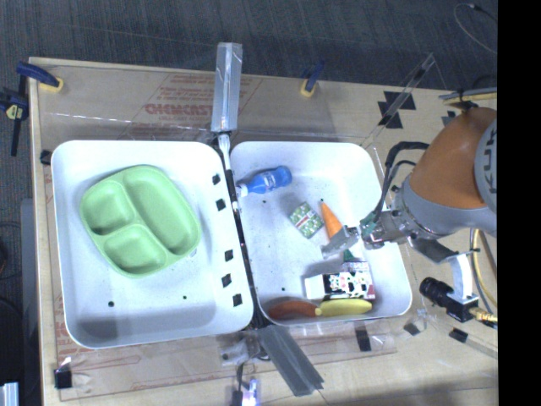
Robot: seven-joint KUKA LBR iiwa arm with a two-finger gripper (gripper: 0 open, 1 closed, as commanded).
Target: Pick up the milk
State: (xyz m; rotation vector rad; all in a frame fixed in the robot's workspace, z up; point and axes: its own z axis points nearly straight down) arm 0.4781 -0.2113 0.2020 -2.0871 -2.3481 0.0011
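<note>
Grey metal fingers of the two-finger gripper (348,239) hang over the right side of the right-hand shallow white bin (359,155), and nothing sits between them; whether they are spread or closed cannot be told from this slanted view. Behind them, toward three o'clock, the grey arm with its orange band (452,172) reaches in across the bin's right rim. Just below the gripper, at about six o'clock from it, lies the small white milk carton with black cow patches and a pink edge (347,282), flat on the bin floor and apart from the fingers. Touching the carton's lower edge, a yellow banana (345,307) lies along the near wall, with a reddish-brown sausage-shaped toy (290,309) just beside it at nine o'clock. Close to the gripper at eleven o'clock sits a small orange carrot (330,218), and a little green-and-white packet (303,218) lies just beside the carrot toward nine o'clock. Farther off at ten o'clock a blue plastic bottle (266,179) lies on its side near the bin's left wall. Well apart, at nine o'clock, the left-hand white bin (127,311) holds a light green divided plastic plate (139,218).
</note>
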